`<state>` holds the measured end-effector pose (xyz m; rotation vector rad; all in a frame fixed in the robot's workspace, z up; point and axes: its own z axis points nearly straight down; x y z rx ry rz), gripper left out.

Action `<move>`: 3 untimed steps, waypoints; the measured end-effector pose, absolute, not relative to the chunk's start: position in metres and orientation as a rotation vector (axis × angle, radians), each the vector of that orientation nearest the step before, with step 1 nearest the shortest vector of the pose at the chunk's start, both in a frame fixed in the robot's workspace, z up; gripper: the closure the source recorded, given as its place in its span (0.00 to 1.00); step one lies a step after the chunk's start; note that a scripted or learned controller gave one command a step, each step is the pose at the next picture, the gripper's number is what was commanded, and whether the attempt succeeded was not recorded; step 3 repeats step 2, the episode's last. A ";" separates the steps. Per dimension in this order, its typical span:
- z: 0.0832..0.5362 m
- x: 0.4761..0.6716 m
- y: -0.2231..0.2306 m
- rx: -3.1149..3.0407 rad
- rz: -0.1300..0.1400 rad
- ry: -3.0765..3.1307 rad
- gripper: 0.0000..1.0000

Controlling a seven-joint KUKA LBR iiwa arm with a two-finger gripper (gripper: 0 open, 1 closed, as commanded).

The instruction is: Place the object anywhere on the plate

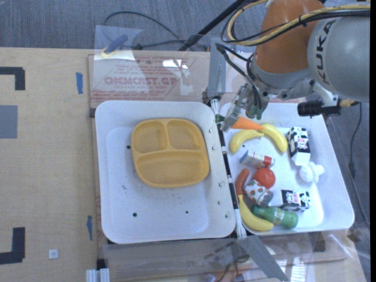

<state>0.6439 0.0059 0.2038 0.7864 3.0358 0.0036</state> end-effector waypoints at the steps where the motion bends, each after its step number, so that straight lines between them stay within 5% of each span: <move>1: 0.183 0.648 0.065 0.673 0.002 3.069 1.00; 2: 0.183 0.648 0.065 0.674 0.002 3.068 0.00; 3: 0.183 0.648 0.065 0.674 0.002 3.068 0.00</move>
